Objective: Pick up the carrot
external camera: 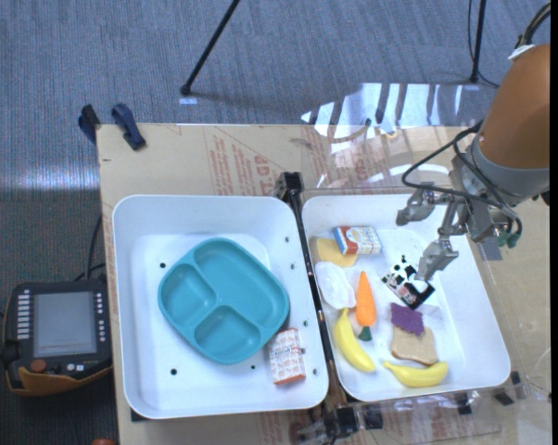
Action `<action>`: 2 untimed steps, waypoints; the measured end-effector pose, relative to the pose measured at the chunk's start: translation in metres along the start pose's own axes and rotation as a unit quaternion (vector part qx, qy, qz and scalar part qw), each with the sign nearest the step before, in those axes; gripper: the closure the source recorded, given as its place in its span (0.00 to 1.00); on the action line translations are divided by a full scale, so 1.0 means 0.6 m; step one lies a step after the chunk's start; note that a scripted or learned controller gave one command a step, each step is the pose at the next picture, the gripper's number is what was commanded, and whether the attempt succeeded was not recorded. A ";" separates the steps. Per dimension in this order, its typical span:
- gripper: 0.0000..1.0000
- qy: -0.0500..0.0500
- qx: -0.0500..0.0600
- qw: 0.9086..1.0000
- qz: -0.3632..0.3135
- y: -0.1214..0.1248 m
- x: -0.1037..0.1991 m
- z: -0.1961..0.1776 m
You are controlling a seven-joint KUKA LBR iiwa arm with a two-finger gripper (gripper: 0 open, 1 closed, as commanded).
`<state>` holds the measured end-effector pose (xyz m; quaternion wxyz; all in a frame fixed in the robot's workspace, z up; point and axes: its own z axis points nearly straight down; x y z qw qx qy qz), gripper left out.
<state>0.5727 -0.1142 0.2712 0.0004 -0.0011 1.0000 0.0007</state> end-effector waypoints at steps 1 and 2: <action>0.00 0.006 -0.002 0.994 -0.107 0.047 0.035 0.264; 0.00 0.003 0.000 0.994 0.107 0.010 0.075 0.309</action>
